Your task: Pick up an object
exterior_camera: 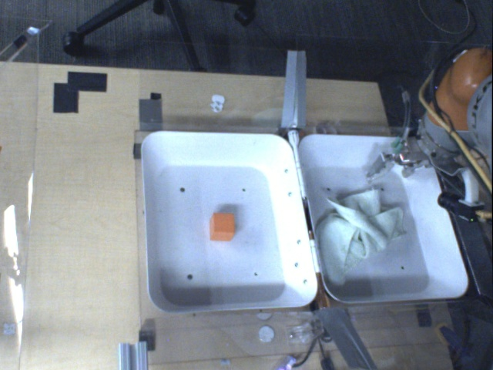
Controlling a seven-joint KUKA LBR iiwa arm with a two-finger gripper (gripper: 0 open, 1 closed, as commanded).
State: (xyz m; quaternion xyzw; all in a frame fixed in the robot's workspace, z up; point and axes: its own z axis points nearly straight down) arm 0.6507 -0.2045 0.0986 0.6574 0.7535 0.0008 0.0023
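An orange cube [223, 227] sits near the middle of the left bin [166, 284]. A crumpled pale green cloth [358, 226] lies in the right bin [443, 280], spread over its centre and left side. My gripper [391, 165] hangs over the right bin's far right corner, just above and to the right of the cloth's upper edge. It is open, with nothing between its fingers. The grey arm with its orange band [462, 79] comes in from the right edge.
A metal post [293, 91] rises behind the seam between the bins. Cables [462, 199] hang along the right bin's right side. Wooden bench [77, 230] stretches to the left of the bins, and a chair base [166, 6] stands on the floor behind.
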